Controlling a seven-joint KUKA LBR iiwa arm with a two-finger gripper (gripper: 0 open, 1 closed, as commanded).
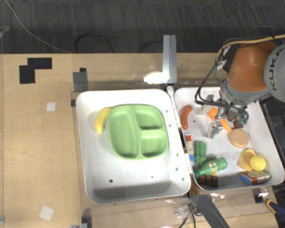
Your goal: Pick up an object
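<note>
My gripper (221, 124) hangs low over the upper middle of the right bin (274, 141), under the grey arm with its orange band (248, 68). An orange piece (213, 113) lies right at the gripper, partly hidden by it, and I cannot tell whether it is held. A tan round disc (239, 139) sits just below and to the right of the gripper. An orange-red sausage shape (186, 115) lies to the gripper's left.
Lower in the right bin lie a green bottle (211, 167), a green block (200, 151), a brown bar (207, 181), a yellow lemon (257, 163) and a small box (255, 178). The left bin (93, 176) holds a green divided plate (136, 130) and a banana (102, 119).
</note>
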